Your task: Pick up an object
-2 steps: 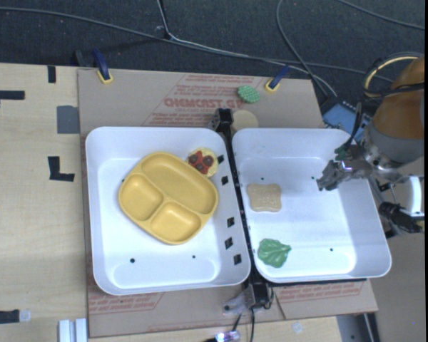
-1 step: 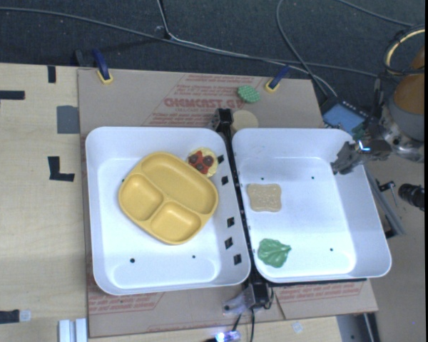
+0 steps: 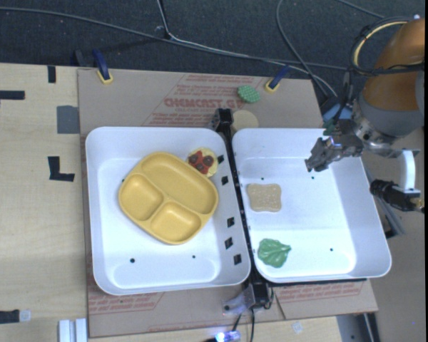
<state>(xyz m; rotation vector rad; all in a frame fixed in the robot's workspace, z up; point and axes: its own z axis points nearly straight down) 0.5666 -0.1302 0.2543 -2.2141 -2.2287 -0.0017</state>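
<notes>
The green leaf lies nearest, at six o'clock in the right bin. The jaws hover at twelve; whether they're apart is unclear. They should drop straight down.

Your arm comes in from the right side of the camera view, the orange band sitting up near the top right corner with the grey wrist section just below it, angling down and to the left. The gripper hangs off the end of that wrist, a dark blocky piece pointing down-left toward the upper right part of the scene. It's too small and dark from this angle to make out much detail at the tip, so you'll want a closer look there.
</notes>
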